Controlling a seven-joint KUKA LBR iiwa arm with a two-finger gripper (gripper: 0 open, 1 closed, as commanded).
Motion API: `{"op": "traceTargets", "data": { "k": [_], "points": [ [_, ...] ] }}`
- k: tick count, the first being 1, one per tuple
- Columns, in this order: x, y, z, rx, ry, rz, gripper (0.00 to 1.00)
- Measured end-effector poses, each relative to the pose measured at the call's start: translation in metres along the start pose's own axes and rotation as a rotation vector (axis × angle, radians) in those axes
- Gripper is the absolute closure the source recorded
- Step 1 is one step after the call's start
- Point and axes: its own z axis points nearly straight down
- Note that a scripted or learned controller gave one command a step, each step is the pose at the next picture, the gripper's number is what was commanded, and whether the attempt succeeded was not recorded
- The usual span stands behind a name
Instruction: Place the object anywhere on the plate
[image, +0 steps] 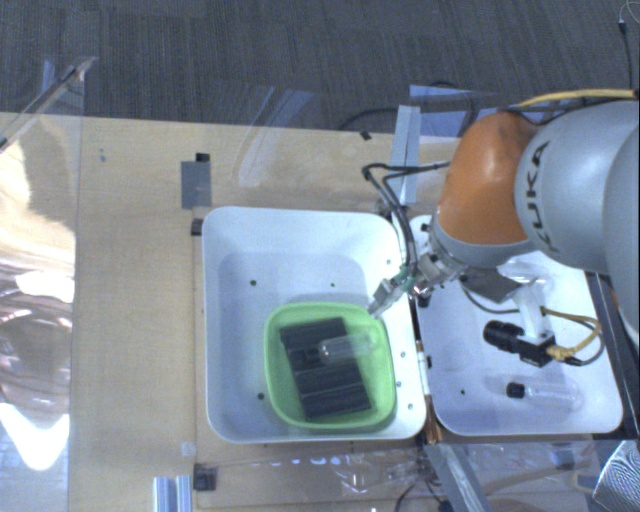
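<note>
One green plate (285, 395), one black object (322, 372), one clear tube (347, 348) atop; pincer (385, 295) state unclear.

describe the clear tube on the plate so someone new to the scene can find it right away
Start at the left white bin, then the green plate in its lower right part. A black ribbed slab lies on that plate, and the clear tube rests across the slab's upper right end. It is the see-through thing there, pale against the black.

One overhead camera looks down, seemingly slanted, on both bins (225, 300).
</note>
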Motion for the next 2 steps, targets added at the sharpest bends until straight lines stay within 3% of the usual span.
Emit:
{"op": "traceTargets", "data": {
  "k": [1,2],
  "points": [
    [-0.042,-0.028,0.0,0.0,-0.001,-0.152,0.0],
    [-0.074,-0.042,-0.038,-0.002,-0.003,-0.149,0.0]
  ]
}}
